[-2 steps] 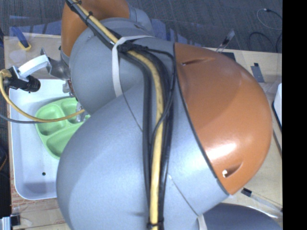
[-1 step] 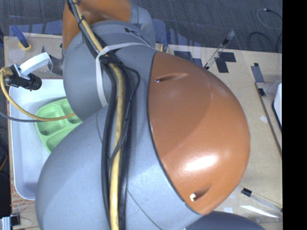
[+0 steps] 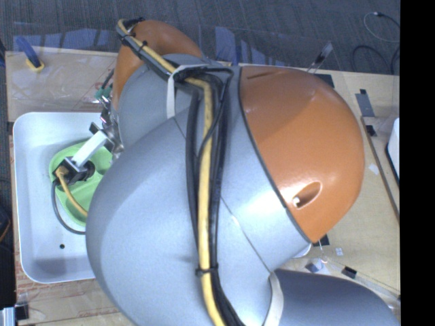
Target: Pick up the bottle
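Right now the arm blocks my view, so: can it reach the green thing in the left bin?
Likely yes: the arm hangs right over the green thing in the left bin, nothing visibly between.

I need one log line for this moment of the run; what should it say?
phase: reach | arm: over left bin, wrist end by green round thing | grasp: cannot tell, arm hides it

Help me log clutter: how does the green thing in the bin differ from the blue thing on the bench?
The green thing is bright, rounded; the blue thing is dark, slim, yellow-tipped. The green thing lies in the white bin, partly under the arm; the blue thing lies on the bench.
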Controlling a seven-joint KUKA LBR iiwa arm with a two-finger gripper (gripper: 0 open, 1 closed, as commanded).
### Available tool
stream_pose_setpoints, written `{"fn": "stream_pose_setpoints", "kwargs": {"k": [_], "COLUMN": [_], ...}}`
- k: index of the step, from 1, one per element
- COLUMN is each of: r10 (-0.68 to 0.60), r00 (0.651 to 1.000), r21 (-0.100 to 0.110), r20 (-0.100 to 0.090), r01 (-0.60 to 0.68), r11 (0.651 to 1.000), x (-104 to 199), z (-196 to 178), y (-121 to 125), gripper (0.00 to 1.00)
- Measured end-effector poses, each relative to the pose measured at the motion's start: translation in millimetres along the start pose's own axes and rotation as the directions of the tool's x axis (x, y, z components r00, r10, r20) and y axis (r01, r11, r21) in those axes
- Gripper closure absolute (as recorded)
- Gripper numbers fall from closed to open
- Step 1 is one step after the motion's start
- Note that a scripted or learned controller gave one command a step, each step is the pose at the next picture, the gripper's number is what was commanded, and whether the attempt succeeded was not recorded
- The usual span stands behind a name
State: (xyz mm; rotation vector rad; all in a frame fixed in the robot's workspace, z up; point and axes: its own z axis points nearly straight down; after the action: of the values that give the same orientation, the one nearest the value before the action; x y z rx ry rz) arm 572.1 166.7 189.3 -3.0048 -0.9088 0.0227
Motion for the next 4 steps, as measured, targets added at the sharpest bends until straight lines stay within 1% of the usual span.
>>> {"fn": "stream_pose_setpoints", "kwargs": {"k": [1, 2, 3, 4], "r10": [0.372, 0.373, 0.358, 0.370], "r00": [0.928, 0.928, 0.934, 0.929], "r21": [-0.004, -0.004, -0.006, -0.005], "r20": [-0.011, -0.010, -0.011, -0.006], "r01": [-0.372, -0.373, -0.358, -0.370], "r11": [0.928, 0.928, 0.934, 0.929], "x": [-26, 29, 45, 52], "z": [-151, -196, -199, -180], "y": [-65, -42, -32, -27], "gripper": [1.00, 1.00, 1.00, 1.00]}}
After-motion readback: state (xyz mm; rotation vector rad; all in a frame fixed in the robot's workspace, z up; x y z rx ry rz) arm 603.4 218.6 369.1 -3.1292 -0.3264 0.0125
